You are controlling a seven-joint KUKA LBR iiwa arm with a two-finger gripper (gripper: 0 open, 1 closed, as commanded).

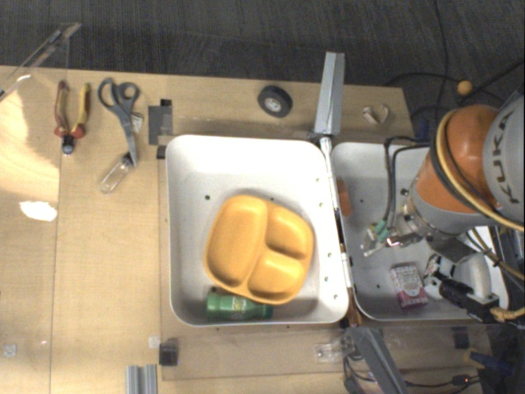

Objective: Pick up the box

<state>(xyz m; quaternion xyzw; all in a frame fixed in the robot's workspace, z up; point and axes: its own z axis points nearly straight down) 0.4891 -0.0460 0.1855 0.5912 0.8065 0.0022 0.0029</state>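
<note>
Box [408, 285] lies beside the arm [467, 171] — right bin [361, 220].

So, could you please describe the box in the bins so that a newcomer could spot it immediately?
Look at the right-hand white bin, the one under the grey and orange arm. The box lies flat near its front edge. It is small, pinkish-purple and rectangular, unlike the yellow divided tray and green bottle in the left bin.

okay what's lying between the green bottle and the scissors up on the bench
The yellow divided plate lies between them in the camera view, inside the left bin; the green bottle sits at its lower edge, the scissors beyond the bin's upper-left corner.
</note>
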